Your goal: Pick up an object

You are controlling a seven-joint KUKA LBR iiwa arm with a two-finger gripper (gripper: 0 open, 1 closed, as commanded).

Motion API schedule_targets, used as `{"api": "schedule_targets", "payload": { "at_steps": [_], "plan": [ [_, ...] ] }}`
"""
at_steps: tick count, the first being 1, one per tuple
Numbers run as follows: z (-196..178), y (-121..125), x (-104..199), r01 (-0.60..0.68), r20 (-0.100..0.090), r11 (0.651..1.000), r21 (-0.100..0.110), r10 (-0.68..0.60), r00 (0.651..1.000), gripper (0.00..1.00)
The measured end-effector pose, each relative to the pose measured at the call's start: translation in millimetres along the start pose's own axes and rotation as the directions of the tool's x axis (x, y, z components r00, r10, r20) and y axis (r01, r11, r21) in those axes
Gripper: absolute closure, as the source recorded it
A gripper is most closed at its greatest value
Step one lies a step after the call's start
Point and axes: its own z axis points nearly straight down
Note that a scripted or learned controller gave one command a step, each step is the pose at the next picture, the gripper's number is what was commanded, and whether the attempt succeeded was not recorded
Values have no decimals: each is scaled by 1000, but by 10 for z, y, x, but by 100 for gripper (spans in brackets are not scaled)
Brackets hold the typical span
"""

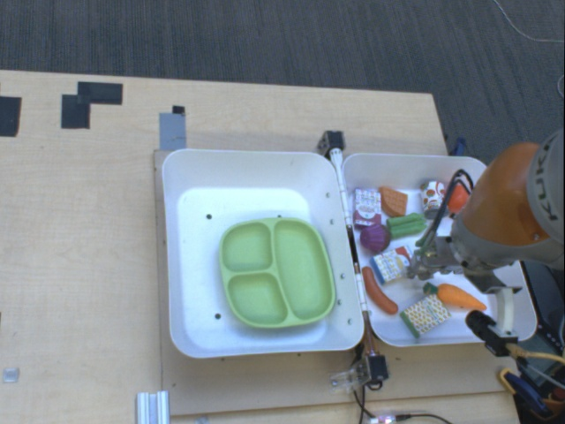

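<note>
The hand hangs in the right bin just beside the carrot; its grip cannot be told.

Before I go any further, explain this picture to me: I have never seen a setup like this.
This is one camera fixed above a wooden bench, looking down at a slant. Two shallow white bins sit side by side. The left bin holds a green three-compartment plate. The right bin holds small toy foods: a carrot, a red sausage, a purple vegetable, a green vegetable and some little packets. The grey machine with the orange band is a robot arm reaching in from the right. Its gripper hangs low over the right bin among the toys. I cannot tell whether it holds anything.
</note>
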Motion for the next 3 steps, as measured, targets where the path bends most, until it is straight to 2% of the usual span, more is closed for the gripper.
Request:
{"api": "schedule_targets", "payload": {
  "at_steps": [1, 2, 3],
  "plan": [
    [15, -13, 3, 0, -1, 1000, 4, 0, 1000, 0],
    [-90, 3, 9, 2, -1, 1000, 1, -2, 1000, 100],
    [71, -166, -820, -4, 2, 1000, 22, 4, 1000, 100]
  ]
}}
